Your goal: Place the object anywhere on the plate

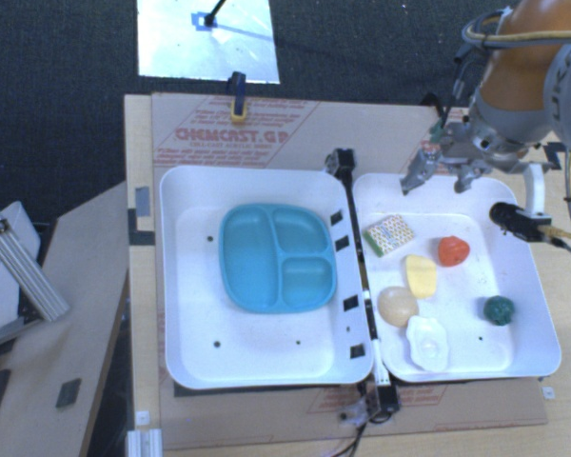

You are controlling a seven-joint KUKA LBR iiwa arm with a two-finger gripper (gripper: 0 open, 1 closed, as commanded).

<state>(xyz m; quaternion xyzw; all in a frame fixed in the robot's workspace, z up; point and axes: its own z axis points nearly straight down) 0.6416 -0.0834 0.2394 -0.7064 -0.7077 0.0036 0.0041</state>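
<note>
Since six small objects crowd the right bin, the patterned block nearest the jaws may be nudged rather than pinched; the gripper hangs above the far rim, jaws spread and bare; the blue plate waits in the left bin.

Counted: two white bins, one blue plate, six small items — patterned block, red, yellow, beige, white, green.
</note>
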